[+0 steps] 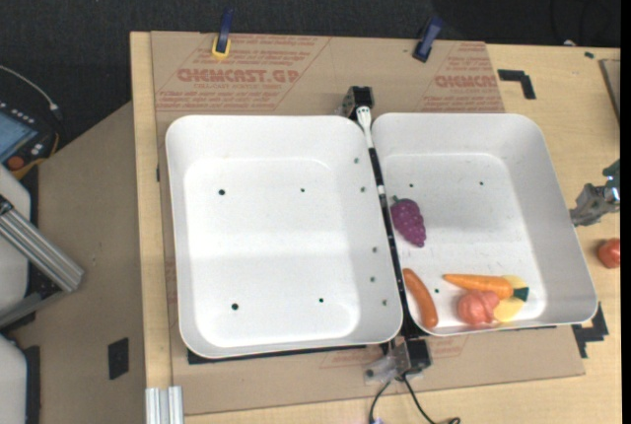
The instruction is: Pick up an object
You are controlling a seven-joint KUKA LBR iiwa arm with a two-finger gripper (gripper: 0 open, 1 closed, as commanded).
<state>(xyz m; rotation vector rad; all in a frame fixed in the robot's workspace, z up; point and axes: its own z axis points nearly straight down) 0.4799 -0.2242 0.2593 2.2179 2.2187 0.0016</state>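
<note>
The bench (296, 67) carries two white bins; the toys lie in the right bin (513, 166). Grapes (408, 221) sit by its left wall, apart from the rest: light, knobbly, likely firm plastic. I'd pinch across their narrow middle. My hand (595, 203) waits outside that bin's right rim; I cannot tell its spread.

We see four toy foods in the right bin (532, 156), toward the worktop's near right corner. A purple grape bunch (408, 221) lies by the bin's left wall. An orange sausage (421, 298) lies slantwise nearer us. A carrot (480, 283) lies crosswise, touching a pink-and-yellow piece (485, 310) beneath.
</note>
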